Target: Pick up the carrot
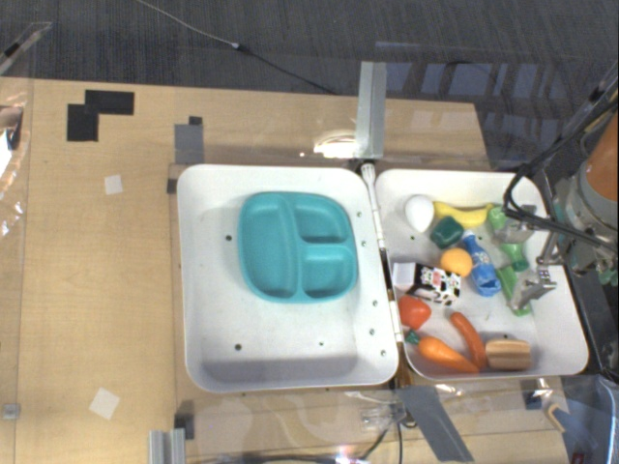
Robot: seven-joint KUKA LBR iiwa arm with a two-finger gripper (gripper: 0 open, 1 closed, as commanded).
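The carrot lies at the near edge of the right bin, close to its near left corner, with the thick end toward the left. Just beside it on the right are a red sausage-like piece and a brown bread-like block. A red tomato-like toy sits a little behind the carrot's thick end, near the wall between the two bins.

Farther in, in the middle of the right bin, there are a small black and white toy, an orange ball, and a blue toy. The gripper hangs over the right part of this bin, well apart from the carrot. Nothing is seen between its fingers, but I cannot tell how wide they stand. Green pieces lie near it.

At the far side of the right bin are a white egg, a dark green toy and a yellow banana.

The left bin bears a teal divided plate in its middle.
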